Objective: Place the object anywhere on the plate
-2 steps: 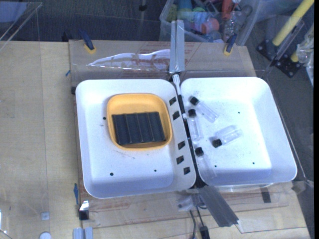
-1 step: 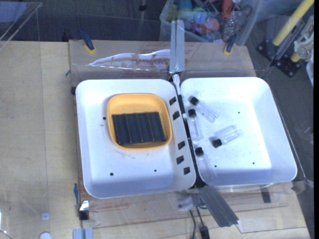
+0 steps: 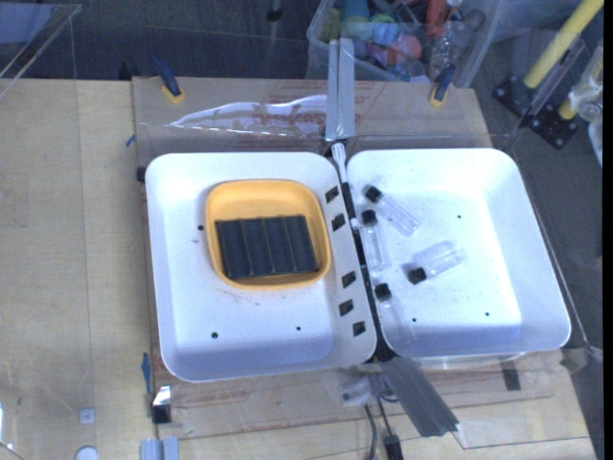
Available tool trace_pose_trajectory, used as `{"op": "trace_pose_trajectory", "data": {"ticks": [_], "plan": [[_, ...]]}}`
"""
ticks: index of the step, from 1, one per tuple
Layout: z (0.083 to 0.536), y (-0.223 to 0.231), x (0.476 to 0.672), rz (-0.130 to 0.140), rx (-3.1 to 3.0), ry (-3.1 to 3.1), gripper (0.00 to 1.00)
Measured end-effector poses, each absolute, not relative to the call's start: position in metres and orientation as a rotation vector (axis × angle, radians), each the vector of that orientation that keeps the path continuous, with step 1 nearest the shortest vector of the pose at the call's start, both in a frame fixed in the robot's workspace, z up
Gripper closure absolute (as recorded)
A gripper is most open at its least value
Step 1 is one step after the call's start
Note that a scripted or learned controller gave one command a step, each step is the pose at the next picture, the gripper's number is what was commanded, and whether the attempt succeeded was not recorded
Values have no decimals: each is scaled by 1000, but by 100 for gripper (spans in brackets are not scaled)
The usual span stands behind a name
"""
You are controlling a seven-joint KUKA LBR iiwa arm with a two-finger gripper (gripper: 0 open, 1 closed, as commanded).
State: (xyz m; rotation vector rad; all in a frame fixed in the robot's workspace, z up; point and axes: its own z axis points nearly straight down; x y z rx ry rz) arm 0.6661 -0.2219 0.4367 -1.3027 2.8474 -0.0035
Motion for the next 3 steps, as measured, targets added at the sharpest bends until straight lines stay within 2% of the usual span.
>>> {"op": "trace_pose_trajectory", "data": {"ticks": [1,2,3], "plan": [[436,-221,661,1,-1697,2637,100],[436,-221,668,-4,-2076,2347,100],[436,-222,654,4,-2410,2008,100]]}}
